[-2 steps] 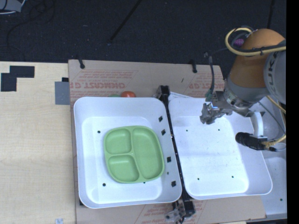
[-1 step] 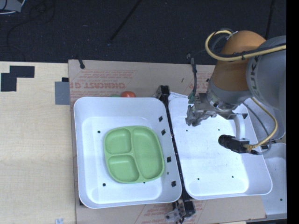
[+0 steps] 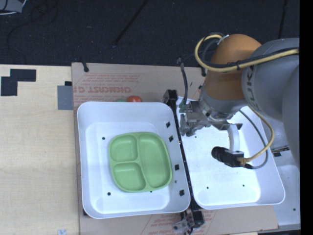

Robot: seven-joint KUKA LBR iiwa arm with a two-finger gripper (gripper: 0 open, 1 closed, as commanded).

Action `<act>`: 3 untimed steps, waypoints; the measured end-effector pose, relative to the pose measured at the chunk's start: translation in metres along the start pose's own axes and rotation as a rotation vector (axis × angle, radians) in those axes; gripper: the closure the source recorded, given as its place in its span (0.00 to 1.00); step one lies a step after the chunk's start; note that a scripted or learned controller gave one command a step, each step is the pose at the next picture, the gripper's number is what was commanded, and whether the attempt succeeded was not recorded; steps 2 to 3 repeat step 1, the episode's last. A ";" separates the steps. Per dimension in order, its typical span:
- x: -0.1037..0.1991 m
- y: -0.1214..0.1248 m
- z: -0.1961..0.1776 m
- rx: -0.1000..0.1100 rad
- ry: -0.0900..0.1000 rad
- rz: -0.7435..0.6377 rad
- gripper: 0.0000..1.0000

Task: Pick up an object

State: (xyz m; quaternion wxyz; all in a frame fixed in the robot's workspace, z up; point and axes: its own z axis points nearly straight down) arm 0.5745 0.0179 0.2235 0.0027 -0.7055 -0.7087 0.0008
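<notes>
Grey arm [image 3: 274,77] is seen overhead; gripper [image 3: 188,126] state cannot be told. Green divided plate [image 3: 140,161] is located down-left of it, in left bin [image 3: 93,126]. Approach step judged; lateral shift and descent needed.

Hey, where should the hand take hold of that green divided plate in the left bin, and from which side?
Probably the raised outer rim of the green three-compartment plastic plate, coming straight down from above. It lies flat on the floor of the left white bin, so only an edge offers something thin to pinch. The rim on the side nearest the arm looks easiest to reach.
</notes>
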 end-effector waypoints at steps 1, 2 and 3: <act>0.053 -0.002 -0.003 -0.002 -0.002 0.000 1.00; 0.053 -0.002 -0.003 -0.002 -0.002 0.000 1.00; 0.053 -0.002 -0.003 -0.002 -0.002 0.000 1.00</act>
